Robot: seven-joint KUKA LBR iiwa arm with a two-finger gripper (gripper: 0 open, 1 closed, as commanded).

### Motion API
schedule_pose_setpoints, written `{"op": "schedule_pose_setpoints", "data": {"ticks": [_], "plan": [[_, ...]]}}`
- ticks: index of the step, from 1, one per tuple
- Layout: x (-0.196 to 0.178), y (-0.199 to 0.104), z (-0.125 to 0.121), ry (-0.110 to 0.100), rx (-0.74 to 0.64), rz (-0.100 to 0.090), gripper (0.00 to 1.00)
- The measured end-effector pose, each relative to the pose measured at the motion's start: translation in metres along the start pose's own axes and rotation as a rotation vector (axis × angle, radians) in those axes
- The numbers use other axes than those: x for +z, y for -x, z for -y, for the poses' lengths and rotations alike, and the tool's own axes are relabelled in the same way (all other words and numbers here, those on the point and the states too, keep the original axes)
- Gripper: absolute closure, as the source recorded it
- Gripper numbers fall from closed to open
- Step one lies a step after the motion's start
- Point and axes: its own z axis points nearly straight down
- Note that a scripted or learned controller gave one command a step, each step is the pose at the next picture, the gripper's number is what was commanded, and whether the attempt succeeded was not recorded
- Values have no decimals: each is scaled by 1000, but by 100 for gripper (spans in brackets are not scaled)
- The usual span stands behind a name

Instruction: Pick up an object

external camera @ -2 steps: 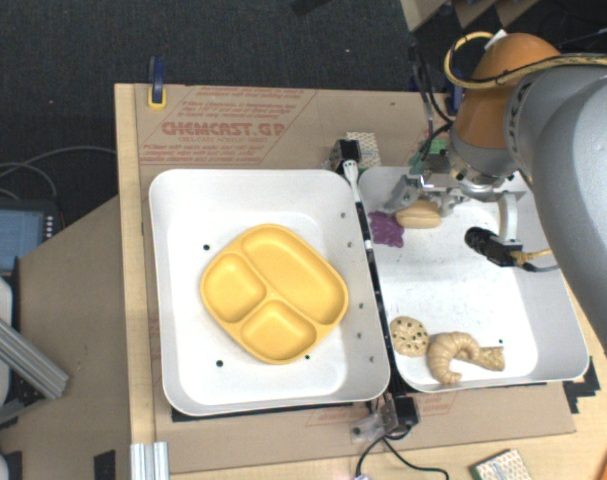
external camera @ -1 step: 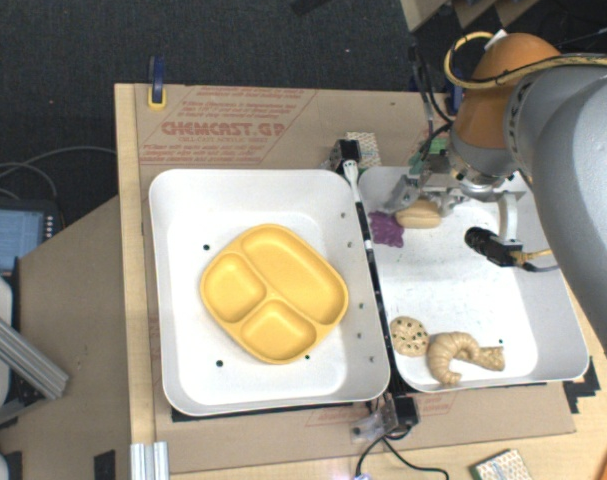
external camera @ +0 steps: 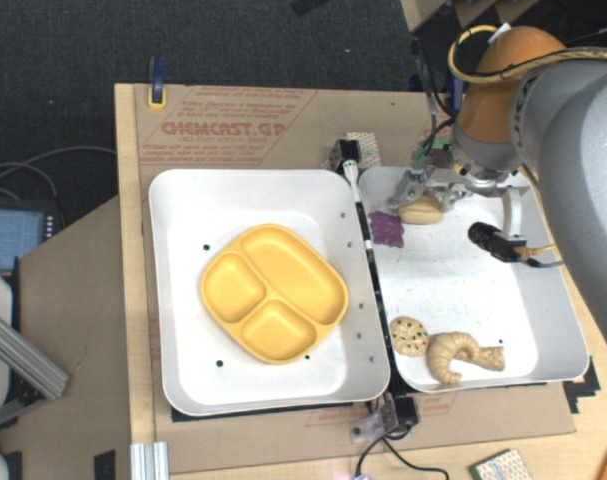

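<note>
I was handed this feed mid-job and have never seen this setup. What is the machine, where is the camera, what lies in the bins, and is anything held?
The grey machine with the orange band is a robot arm reaching in from the right. Its gripper is the tool at its tip. The single camera is fixed above the bench, looking down at a slant on two white bins.

The left bin holds a yellow divided plate. The right bin holds a small purple piece, a pale bun-like item, a cookie and a croissant.

The gripper sits low, right at the bun-like item, at the right bin's far end. I cannot tell whether it actually has hold of it.
</note>
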Motion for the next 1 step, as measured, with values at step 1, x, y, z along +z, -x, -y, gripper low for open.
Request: {"op": "schedule_pose_setpoints", "data": {"ticks": [1], "plan": [[-94,-47,51,-5,-1,-6,100]]}}
